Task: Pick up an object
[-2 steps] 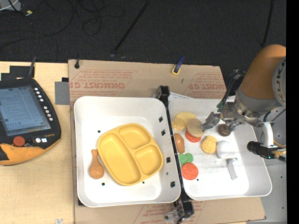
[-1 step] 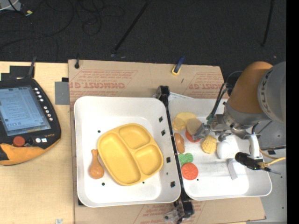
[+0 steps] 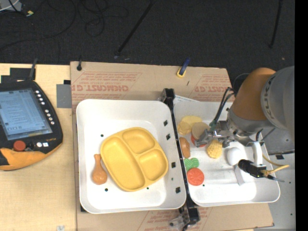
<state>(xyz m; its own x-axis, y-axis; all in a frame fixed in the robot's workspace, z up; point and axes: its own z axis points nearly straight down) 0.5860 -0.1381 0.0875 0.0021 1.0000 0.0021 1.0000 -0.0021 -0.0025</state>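
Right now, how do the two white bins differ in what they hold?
The left bin holds a yellow divided plate and an orange drumstick toy. The right bin holds several small toy foods, including a red round piece. Both are shallow and white.

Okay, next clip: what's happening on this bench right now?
A grey KUKA arm reaches in from the right and has its gripper low over the right bin, among a cluster of toy food: a yellow corn piece, a pale yellow item, a red round piece and a green one. Nothing is visibly lifted yet. The left bin holds a yellow divided tray with an orange drumstick-shaped toy beside it.
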